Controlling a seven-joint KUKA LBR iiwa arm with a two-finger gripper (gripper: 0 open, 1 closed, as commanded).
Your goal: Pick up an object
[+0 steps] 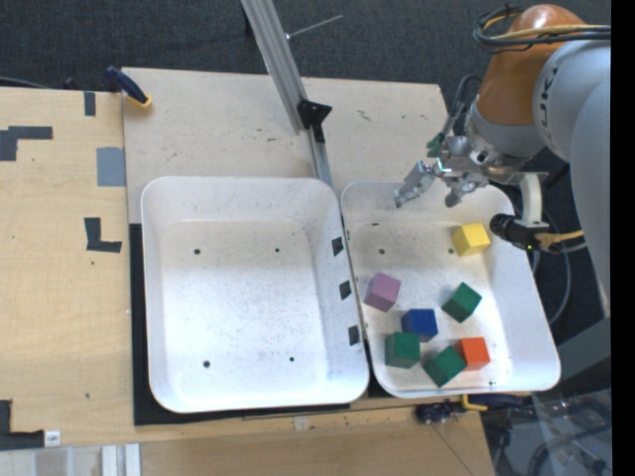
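My gripper (434, 190) hangs over the far edge of the right bin (516, 296), fingers spread open with nothing between them. A yellow block (471, 238) lies just below and to the right of it. Farther toward the front of the bin sit a purple block (383, 292), a blue block (421, 322), an orange block (474, 351) and three green blocks (461, 301), (403, 349), (445, 365).
The left bin (238, 286) stands beside the right one. A slanted metal rail (283, 62) runs from the top down to the gap between the bins. The arm's grey body and orange band (526, 38) fill the upper right, with cables (536, 228) by the bin's right rim.
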